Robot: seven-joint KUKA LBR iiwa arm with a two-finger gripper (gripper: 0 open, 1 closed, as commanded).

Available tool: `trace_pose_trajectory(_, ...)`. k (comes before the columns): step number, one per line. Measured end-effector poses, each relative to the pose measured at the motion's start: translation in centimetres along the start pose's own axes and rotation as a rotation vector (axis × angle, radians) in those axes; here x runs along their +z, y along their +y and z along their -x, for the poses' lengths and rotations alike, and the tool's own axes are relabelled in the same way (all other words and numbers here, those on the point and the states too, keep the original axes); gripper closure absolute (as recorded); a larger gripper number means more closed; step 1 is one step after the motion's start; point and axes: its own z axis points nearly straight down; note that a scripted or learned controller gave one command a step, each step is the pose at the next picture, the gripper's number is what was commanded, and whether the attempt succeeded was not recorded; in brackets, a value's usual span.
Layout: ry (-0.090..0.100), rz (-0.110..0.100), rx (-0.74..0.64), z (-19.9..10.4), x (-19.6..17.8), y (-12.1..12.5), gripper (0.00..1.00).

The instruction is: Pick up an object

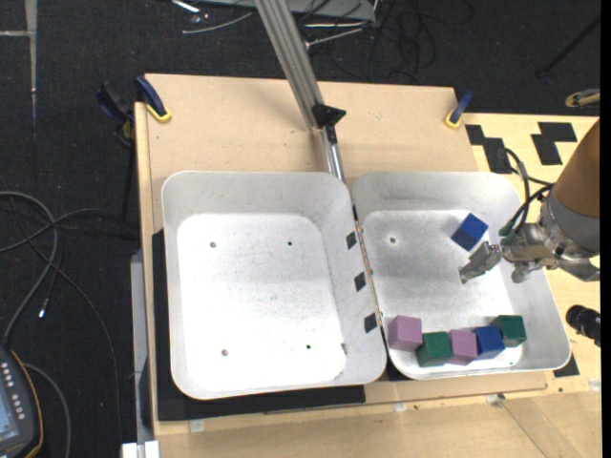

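You've got the arm (579, 198) coming in from the right, with the gripper (498, 263) hanging over the right bin (420, 194), a bit right of its middle. From what you can see its two fingers (474, 267) are spread apart with nothing between them, though the view is small and slanted here, so take that with a grain of salt.

The blue cube (470, 231) sits tilted on a corner-ish angle just up and left of the gripper, near it but apart from the fingers.

Down along the front wall of that same bin you have a row of blocks packed close together (some look like they're touching): a light purple cube (406, 332) at the left end, then a dark green cube (434, 348), a second purple cube (464, 343), a smaller blue cube (489, 339), and another green cube (512, 328) at the right end.

The left bin (253, 280) sits right alongside, its rim meeting the right bin's rim down the middle of the bench (239, 127).
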Motion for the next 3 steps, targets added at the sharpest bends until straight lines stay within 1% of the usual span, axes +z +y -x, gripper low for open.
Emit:
trace_pose_trajectory(1,-0.002,0.000,-0.002,3.7,11.4,7.7,0.00)
trace_pose_trajectory(2,0.005,-0.003,-0.004,4.9,11.1,16.7,0.00)
trace_pose_trajectory(3,0.000,0.002,-0.004,2.0,8.3,15.9,0.00)
